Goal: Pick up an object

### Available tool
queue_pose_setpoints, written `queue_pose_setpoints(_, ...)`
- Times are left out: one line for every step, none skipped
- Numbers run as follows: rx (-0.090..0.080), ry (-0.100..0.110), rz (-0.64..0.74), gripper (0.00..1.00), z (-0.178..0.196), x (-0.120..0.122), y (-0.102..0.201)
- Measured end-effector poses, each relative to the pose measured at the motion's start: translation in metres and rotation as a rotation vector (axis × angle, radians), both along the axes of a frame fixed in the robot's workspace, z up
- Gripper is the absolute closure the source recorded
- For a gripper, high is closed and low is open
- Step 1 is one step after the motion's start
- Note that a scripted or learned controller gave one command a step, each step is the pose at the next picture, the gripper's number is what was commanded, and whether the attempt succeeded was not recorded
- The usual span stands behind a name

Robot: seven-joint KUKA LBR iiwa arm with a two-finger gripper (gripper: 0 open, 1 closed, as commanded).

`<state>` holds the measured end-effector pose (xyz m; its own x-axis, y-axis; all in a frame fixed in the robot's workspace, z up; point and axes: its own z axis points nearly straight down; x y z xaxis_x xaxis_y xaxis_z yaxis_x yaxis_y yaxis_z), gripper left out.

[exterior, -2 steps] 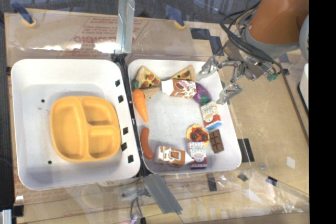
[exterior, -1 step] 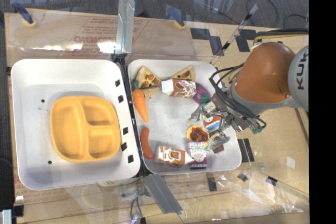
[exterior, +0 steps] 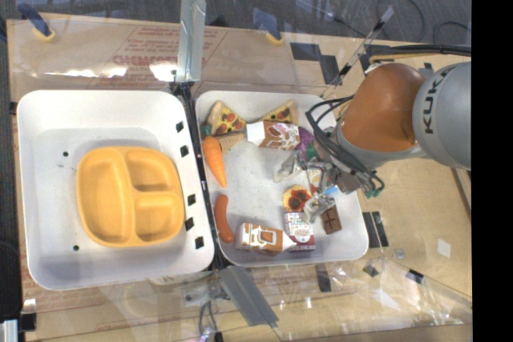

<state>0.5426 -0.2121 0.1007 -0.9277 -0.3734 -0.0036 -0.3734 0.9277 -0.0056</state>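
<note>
Left shallow white bin just has a yellow sectioned plastic tray. Right white bin has the toy food: orange carrot, pizza slice, red sausage, small cartons. Gripper sits low over them; can't tell if it's grasping anything.

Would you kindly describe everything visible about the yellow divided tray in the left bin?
The yellow tray looks like smooth moulded plastic, roughly rectangular with rounded corners. Raised ridges split it into three compartments: one long section on its left and two smaller ones on its right. It lies flat, right way up, near the middle of the left white bin, resting on the bin's floor with nothing visible in its compartments.
</note>
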Motion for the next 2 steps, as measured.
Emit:
queue_pose_setpoints(0.005, 0.003, -0.116, 0.0, -0.008, -0.053, 0.069)
queue_pose_setpoints(0.002, -0.007, -0.153, 0.0, 0.136, 0.083, 0.06)
